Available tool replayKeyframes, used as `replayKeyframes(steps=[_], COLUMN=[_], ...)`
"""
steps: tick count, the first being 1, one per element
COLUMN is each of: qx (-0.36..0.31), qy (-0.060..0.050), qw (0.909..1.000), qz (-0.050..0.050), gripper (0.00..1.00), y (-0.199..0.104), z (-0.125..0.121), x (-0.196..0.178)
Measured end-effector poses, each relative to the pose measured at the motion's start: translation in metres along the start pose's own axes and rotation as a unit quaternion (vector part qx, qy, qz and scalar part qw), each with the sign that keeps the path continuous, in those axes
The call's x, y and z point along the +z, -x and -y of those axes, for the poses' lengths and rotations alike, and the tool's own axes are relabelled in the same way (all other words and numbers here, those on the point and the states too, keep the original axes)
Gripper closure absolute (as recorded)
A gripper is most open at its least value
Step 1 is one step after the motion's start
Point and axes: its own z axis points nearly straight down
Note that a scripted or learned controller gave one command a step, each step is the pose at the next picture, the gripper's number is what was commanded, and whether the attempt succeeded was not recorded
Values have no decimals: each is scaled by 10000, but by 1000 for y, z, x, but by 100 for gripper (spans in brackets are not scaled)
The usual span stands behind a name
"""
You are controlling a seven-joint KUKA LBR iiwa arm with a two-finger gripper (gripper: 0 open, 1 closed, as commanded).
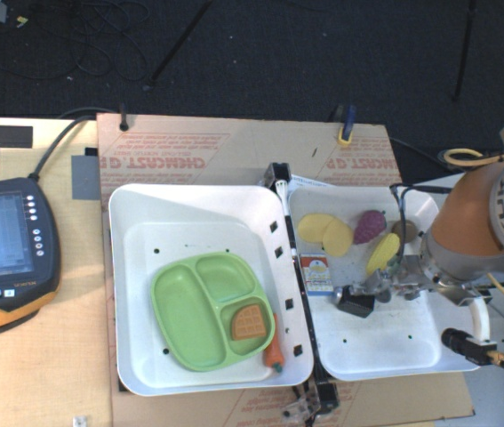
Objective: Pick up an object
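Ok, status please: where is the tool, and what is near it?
Tool low in right bin. Banana and small carton close by. Nothing seen in grasp. Green tray in left bin.

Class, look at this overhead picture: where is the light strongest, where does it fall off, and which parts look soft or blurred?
In the camera view, light is strongest on the two white bins, whose floors wash out; the floor beyond the cardboard falls nearly black; the green tray reads crisply; the gripper and nearby small items look soft and hard to separate.

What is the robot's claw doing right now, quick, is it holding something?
Gripper: low in the right bin, next to the small card; cannot be told if it is open, closed or holding anything.
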Motion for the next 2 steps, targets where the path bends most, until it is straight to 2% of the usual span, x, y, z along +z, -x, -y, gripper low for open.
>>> replayKeyframes(steps=[1, 2], qx=[19, -2], qy=[3, 15], qw=[10000, 10000], qz=[-8, 1], gripper=[0, 0], y=[6, -13], z=[35, -13], x=[-2, -2])
